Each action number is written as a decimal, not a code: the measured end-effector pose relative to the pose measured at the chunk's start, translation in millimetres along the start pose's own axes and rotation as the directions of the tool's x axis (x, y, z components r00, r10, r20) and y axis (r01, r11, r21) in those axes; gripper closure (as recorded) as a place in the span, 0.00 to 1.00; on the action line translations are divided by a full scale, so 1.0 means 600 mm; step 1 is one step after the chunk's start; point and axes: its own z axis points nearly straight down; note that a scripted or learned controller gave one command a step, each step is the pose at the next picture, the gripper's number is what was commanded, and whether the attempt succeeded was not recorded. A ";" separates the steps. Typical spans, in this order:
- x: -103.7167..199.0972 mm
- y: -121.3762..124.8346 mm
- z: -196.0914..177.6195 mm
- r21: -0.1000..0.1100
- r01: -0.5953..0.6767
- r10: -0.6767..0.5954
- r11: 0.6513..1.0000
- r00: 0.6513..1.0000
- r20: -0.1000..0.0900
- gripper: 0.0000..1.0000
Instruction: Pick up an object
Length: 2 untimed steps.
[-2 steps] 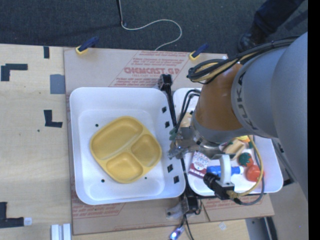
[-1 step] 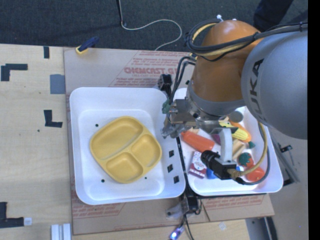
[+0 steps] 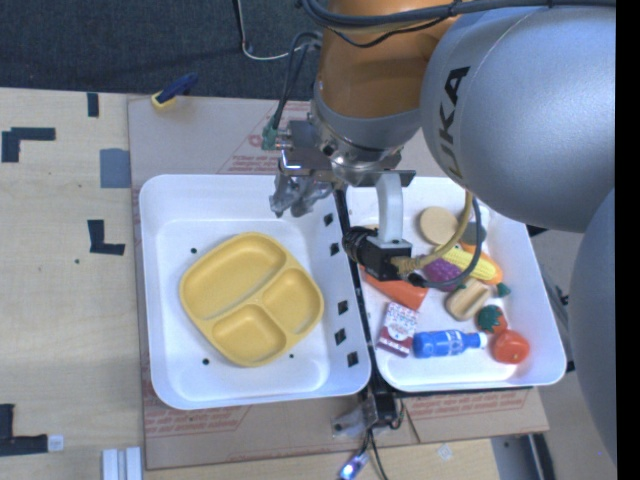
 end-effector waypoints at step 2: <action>0.003 0.027 -0.035 0.000 0.000 0.000 1.000 1.000 0.000 1.00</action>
